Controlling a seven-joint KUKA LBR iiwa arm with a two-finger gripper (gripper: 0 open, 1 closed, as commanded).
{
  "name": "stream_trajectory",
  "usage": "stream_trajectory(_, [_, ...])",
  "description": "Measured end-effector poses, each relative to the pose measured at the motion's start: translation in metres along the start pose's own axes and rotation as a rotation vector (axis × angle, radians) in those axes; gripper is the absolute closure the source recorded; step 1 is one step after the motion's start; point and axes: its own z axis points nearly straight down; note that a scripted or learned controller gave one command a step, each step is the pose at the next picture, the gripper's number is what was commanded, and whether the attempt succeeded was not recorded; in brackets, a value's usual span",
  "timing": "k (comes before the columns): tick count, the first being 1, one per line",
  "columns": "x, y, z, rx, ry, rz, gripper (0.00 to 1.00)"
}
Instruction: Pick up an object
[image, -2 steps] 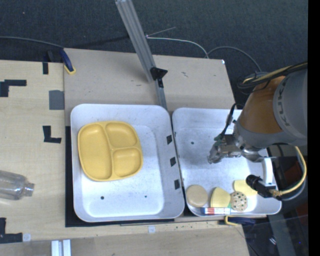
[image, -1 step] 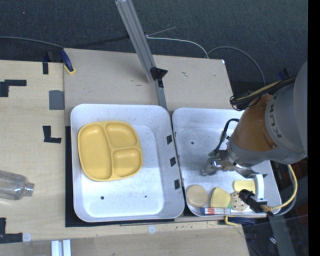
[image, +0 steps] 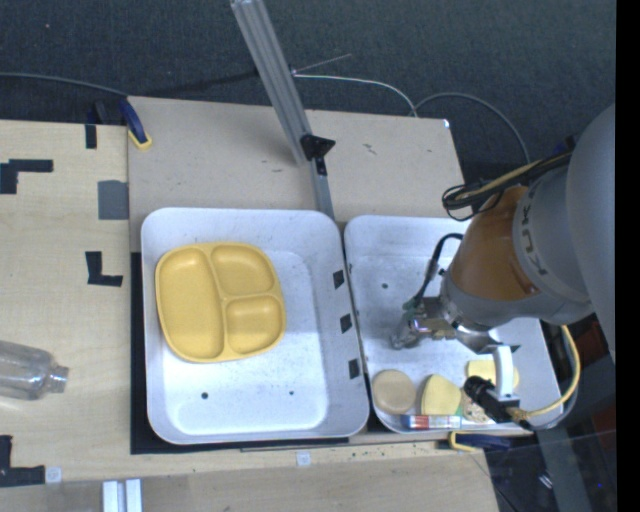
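We list a wooden table (image: 220, 170) bearing two shallow white bins side by side.

Left bin (image: 240, 400): one yellow divided plate (image: 218, 300) with three compartments, lying flat in the upper left part of the bin. The lower floor of this bin is bare white with a few dark specks.

Right bin (image: 385, 250): we count a round tan object (image: 392, 390) and a pale yellow object (image: 438, 396) just beside it, both against the near wall. To their right sits a small yellow and white object (image: 484, 372), partly hidden by cabling. A thin pen-like item (image: 440, 423) with a red section lies along the bin's near rim.

Arm: the grey arm (image: 570, 230) with its orange band enters from the right and reaches down over the right bin. Its tool (image: 412, 328) hangs low over the bin's middle floor, apart from the objects at the near wall. We cannot tell whether the tool is released or clenched, and we see nothing in its grasp.

Elsewhere: a clear plastic bottle (image: 30, 370) lies on its side at the far left of the table. A metal rail (image: 275, 75) slants down from the top toward the gap between the bins. Black tape marks (image: 100, 270) and thin cables lie about the table.
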Motion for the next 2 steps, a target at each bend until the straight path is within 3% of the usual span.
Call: stream_trajectory(2, [-0.0078, -0.0112, -0.0001, 0.0, 0.003, 0.0, 1.0])
